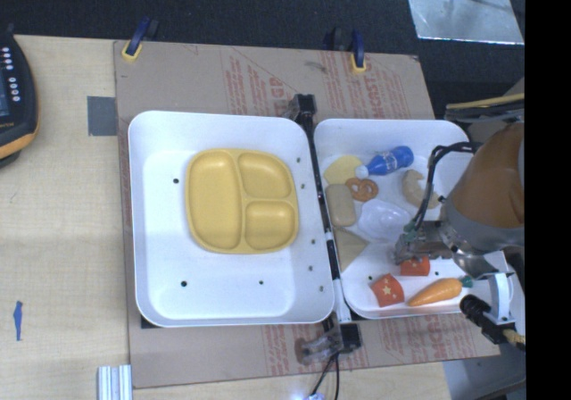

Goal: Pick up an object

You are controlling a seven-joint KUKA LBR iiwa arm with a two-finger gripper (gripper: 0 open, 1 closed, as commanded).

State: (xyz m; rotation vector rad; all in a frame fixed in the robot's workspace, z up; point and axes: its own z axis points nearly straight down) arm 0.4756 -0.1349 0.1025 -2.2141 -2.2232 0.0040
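Even overhead light, bright white bins (143,211) slightly washed out, soft shadows, mildly blurred, low-resolution detail

The arm (486,197) is seen as a bulky, rounded body, with a broad orange band above a grey wrist section. A thin black cable (434,177) is looped along its left side. The gripper (412,249) is formed of dark, blocky metal parts, blurred and too small for detail.

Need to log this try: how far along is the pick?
Done: the gripper is down in the right bin, among the toy food. In hand: nothing visibly held; it sits just above a red piece. Left: grasping and lifting; carrot and blue bottle lie untouched.
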